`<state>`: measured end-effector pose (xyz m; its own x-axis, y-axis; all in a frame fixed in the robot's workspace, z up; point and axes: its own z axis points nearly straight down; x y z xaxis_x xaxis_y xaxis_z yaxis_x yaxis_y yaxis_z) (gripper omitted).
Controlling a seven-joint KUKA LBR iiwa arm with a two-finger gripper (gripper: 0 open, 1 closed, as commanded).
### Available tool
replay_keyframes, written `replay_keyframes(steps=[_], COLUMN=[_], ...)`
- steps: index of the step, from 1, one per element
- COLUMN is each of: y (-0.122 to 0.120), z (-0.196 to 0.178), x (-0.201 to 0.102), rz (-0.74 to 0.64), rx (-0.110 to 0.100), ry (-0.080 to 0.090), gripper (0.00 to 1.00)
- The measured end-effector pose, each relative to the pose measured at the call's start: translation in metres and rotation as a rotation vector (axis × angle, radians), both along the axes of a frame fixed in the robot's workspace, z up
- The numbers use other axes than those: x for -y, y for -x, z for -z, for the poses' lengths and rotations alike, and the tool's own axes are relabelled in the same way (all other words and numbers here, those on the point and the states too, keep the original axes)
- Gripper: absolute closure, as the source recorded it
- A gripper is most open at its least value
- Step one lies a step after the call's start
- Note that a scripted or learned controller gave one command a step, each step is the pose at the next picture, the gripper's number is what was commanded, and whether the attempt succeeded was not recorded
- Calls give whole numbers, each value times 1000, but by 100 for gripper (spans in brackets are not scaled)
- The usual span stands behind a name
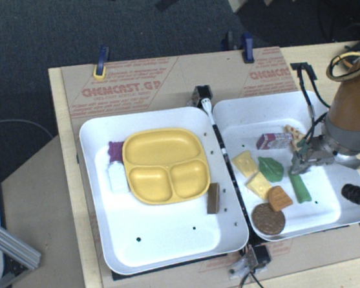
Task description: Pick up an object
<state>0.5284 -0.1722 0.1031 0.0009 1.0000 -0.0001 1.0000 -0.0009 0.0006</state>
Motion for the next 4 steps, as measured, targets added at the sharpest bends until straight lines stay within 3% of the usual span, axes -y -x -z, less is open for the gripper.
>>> replay_keyframes(steps=[2, 3, 4], y=[-6, -7, -30], z=[-109, -123, -129], x=[-2, -2, -41], rz=[-2, -2, -6], rx=[8, 4, 4], ry=[3, 2, 1], gripper=[100, 100, 100])
